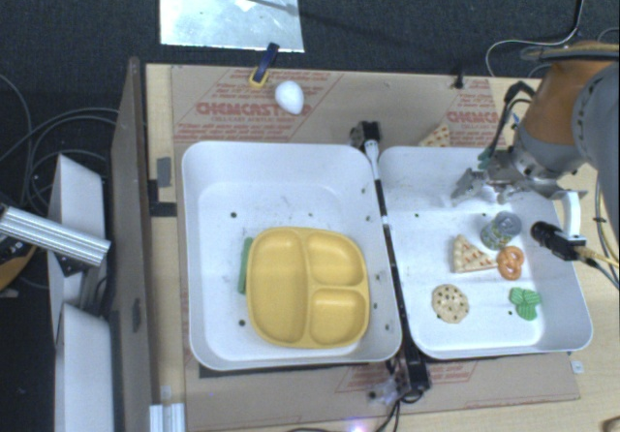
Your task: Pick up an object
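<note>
- The gripper (481, 180) is seen spread open, nothing between its fingers, over the right bin (426, 227).
- Below it are laid a toast wedge (469, 255), pretzel (511, 262) and cookie (449, 302).

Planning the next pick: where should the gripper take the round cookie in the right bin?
Probably across its rim, straight down from above. The cookie lies flat, apart from the wedge and the bin's front wall, so the fingers likely have room either side.
</note>
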`<state>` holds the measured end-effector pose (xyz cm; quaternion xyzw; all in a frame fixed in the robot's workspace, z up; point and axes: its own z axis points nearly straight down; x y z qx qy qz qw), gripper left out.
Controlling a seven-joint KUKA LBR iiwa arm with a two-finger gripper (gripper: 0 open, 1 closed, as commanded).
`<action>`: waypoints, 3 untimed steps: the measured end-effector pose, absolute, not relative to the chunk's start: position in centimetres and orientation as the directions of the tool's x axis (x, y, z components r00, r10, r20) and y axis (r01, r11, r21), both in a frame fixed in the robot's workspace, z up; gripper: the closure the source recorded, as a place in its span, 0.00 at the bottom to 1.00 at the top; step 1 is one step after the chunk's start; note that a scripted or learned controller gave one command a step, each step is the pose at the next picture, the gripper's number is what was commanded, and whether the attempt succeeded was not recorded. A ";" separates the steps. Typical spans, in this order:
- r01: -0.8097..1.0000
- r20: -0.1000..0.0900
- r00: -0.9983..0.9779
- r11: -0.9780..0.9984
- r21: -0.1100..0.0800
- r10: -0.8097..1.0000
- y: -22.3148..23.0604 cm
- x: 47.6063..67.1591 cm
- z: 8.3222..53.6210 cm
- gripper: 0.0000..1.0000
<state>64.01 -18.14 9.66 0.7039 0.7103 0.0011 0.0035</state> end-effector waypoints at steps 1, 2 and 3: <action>1.000 -0.001 0.001 -0.001 0.001 1.000 -19.8 60.3 12.1 0.00; 1.000 -0.001 -0.001 0.001 0.000 1.000 -19.2 59.1 8.3 0.00; 1.000 -0.005 -0.006 0.006 0.015 1.000 -20.7 65.7 17.0 0.00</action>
